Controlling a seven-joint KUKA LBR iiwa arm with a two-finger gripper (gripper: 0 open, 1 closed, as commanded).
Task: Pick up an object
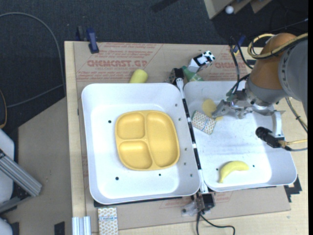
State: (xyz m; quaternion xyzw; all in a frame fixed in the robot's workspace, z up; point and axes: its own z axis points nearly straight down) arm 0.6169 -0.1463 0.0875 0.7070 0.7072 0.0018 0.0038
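The gripper [226, 106] hangs low at the right bin's [274, 177] far edge, beside a pale yellow object [209, 106]. Reaching step, I'd say; its grasp can't be read. Next: settle squarely over that piece and close. The banana [232, 169] waits by the near edge.
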